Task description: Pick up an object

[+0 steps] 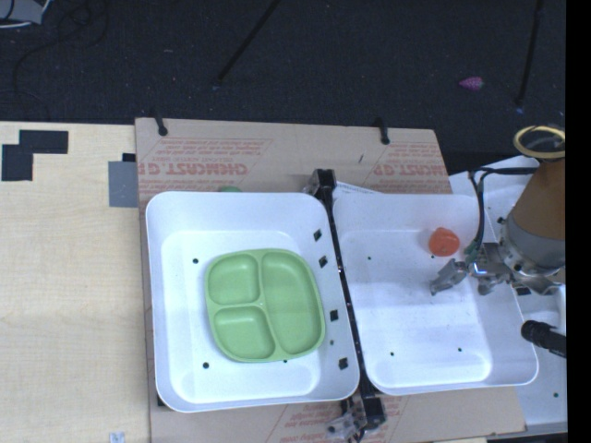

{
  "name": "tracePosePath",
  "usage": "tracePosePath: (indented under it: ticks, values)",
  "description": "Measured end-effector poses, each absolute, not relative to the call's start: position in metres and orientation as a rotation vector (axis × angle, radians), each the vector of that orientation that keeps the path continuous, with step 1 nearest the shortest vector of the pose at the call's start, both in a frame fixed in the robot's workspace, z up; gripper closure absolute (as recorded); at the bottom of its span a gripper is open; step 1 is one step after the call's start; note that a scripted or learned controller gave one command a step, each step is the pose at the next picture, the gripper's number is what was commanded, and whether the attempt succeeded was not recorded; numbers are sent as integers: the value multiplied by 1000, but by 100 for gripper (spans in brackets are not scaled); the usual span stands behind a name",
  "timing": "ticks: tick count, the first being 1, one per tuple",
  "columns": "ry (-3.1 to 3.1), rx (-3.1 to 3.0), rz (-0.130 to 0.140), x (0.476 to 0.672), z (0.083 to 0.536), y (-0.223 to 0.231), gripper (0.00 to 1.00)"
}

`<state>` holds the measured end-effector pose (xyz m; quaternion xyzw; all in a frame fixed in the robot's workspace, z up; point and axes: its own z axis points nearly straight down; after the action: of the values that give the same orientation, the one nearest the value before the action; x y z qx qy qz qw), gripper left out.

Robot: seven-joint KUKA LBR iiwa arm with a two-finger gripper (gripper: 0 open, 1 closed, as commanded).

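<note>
A small orange-red round object (pixel 444 241) lies in the right bin (pixel 416 358), near its far right side. My gripper (pixel 450 280) reaches in from the right and hangs low over the bin floor, just in front of the orange object and a little apart from it. I see nothing held in it. In the left bin (pixel 175 358) lies a light green plate (pixel 264 305) with three compartments, flat in the middle.
The two bins meet at a dark divider with clips (pixel 334 284). Brown cardboard (pixel 277 155) lies under the bins. A pale wooden benchtop (pixel 65 293) extends to the left. The arm's grey and orange wrist (pixel 540 220) stands over the right bin's right rim.
</note>
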<state>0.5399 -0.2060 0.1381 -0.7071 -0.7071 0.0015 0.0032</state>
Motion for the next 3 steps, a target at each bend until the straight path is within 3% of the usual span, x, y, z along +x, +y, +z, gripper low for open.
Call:
tracePosePath:
  ticks: [1, 2, 3]
  values:
    - [-2219, -2221, 1, 540, 86, -205, 0]
    - [-2217, -2224, 1, 540, 99, -206, 100]
    - [-2223, -2221, -1, 544, 141, -206, 100]
